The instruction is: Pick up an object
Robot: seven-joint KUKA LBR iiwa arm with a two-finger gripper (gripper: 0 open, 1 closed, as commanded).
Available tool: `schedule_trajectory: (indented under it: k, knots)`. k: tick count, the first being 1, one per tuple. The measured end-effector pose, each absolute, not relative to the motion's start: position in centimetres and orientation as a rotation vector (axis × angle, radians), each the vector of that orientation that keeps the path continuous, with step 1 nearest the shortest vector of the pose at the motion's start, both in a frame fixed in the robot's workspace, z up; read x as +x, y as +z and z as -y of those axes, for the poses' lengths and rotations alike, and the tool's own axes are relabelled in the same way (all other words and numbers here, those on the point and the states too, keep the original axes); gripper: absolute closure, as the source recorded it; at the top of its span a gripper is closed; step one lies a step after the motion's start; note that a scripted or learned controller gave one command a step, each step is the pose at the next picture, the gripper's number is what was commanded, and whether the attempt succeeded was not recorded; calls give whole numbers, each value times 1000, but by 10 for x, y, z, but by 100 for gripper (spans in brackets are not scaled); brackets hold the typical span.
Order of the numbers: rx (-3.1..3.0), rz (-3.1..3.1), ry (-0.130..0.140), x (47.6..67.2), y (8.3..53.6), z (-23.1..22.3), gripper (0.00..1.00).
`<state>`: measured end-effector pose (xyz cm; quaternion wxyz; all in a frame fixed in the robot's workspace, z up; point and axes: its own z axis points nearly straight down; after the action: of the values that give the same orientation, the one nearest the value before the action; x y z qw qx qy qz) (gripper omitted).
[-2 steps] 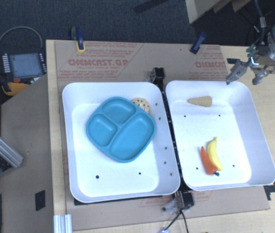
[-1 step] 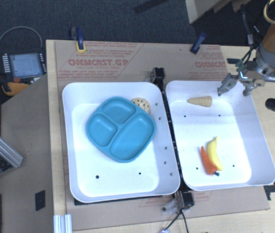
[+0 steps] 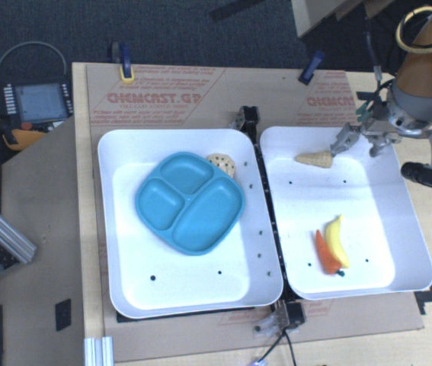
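My gripper (image 3: 356, 146) hovers over the far edge of the right bin (image 3: 398, 204), open with nothing between its fingers. Its left fingertip (image 3: 338, 146) is just right of a tan cone-shaped piece (image 3: 314, 158) lying on the bin floor, close to it but apart. Nearer the front of the same bin, a yellow banana (image 3: 337, 239) and an orange carrot (image 3: 326, 255) lie side by side, touching. The left bin (image 3: 124, 265) holds a blue divided plate (image 3: 190, 202), and a round cookie (image 3: 222, 162) peeks out at the plate's far edge.
The grey arm with its orange band (image 3: 423, 59) comes in from the upper right. A black clamp (image 3: 247, 117) sits between the bins at the back. A small screen unit (image 3: 39, 101) lies off the bench to the left.
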<state>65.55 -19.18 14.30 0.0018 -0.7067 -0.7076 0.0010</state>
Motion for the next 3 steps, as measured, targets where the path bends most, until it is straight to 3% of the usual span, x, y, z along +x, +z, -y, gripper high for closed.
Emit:
schedule_trajectory:
  k: [1, 2, 3]
  knots:
    - [-2211, 2216, 13, 654, 93, 192, 0]
    - [-2211, 2215, 13, 653, 102, 192, 100]
    - [-2225, 2228, -5, 660, 164, 187, 100]
